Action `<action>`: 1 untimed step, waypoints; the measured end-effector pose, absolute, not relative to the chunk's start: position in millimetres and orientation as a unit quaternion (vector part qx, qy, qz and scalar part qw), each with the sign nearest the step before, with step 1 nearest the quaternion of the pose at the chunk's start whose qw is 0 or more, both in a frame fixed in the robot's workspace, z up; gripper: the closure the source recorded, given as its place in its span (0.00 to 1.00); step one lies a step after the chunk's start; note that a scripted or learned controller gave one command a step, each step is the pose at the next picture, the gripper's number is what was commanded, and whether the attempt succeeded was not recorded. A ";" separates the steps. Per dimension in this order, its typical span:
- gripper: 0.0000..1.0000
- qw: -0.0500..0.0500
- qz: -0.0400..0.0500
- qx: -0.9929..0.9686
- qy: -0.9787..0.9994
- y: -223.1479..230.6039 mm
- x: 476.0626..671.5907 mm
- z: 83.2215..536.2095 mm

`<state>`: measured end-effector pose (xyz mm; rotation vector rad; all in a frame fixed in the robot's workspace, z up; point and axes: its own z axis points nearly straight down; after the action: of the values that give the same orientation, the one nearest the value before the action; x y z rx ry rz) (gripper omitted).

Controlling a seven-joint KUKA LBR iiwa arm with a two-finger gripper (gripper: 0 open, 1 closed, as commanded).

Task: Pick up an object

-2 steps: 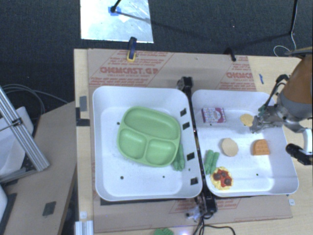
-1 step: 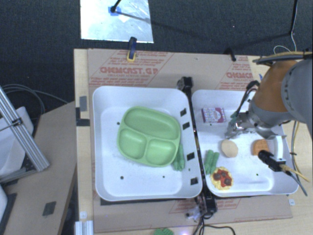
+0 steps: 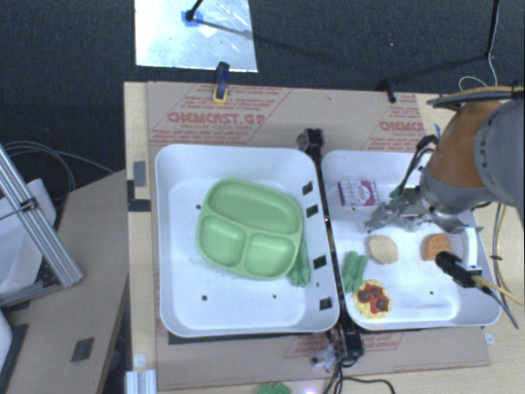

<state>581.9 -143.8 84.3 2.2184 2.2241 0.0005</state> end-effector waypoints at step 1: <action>0.00 0.004 0.001 0.707 0.707 -209.8 611.1 85.9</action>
<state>611.1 -209.8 85.9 2.2163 2.2158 0.0032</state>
